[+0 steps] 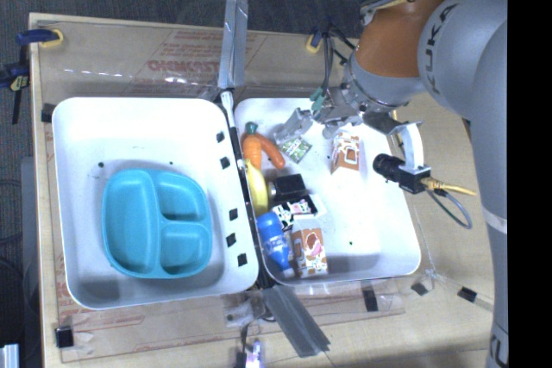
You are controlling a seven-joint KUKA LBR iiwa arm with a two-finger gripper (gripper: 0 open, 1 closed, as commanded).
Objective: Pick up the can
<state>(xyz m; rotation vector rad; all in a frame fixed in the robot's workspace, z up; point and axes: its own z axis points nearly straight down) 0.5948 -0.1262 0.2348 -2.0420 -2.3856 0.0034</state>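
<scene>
A blue cylinder that looks like the can (274, 240) lies on its side against the left wall of the right bin (379, 228), near the front. My gripper (320, 113) hangs over the far part of that bin, well behind the blue can. Just left of the gripper tip lies a small silver and green thing (293, 142); whether the gripper touches it is unclear. The grey arm with its orange band (397, 39) comes in from the right.
The right bin also holds an orange carrot (260, 151), a yellow banana (256, 187), a black box (290, 186), a brown carton (309, 251) beside the can, and a white and brown carton (345, 153). A blue divided tray (158, 222) lies in the left bin.
</scene>
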